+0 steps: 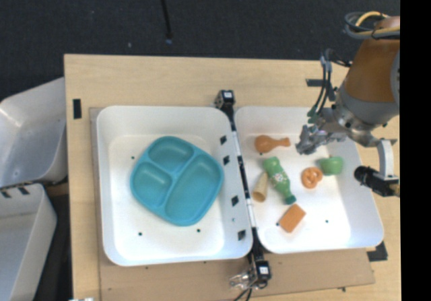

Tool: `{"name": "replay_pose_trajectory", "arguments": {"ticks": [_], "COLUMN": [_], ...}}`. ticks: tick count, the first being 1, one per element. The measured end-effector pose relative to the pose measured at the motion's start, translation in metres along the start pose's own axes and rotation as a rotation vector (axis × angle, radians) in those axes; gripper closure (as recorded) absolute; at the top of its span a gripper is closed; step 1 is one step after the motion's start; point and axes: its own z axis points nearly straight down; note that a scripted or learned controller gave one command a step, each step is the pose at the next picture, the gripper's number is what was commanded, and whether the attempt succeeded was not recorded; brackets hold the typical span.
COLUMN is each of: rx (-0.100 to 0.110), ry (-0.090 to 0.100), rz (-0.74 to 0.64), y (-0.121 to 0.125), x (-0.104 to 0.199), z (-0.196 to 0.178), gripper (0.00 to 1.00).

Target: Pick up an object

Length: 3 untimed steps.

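Observation:
The right bin (357,222) holds several small items: a tan drumstick-shaped piece (271,143), a green bottle (279,180), a cream cone (260,187), an orange block (292,217), an orange round piece (311,177) and a green piece (331,165). My gripper (308,140) hangs over the bin's upper middle, just right of the drumstick and above the orange round piece. I see nothing between its fingers.
The left bin (114,239) carries a blue divided plate (176,180). A divider with black clips (237,172) runs between the bins. The grey and orange arm (369,84) comes in from the right. White containers (27,151) stand off the bench to the left.

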Motion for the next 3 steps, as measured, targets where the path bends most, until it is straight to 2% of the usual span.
{"name": "replay_pose_trajectory", "arguments": {"ticks": [1,2,3], "rx": [-0.002,-0.001,-0.001], "ry": [0.001,0.000,0.000], "rz": [-0.002,0.000,0.000], "y": [0.010,0.025,0.047], "x": [0.055,0.096,0.140], "z": [-0.004,-0.007,0.002], "gripper": [1.00,1.00,1.00]}}
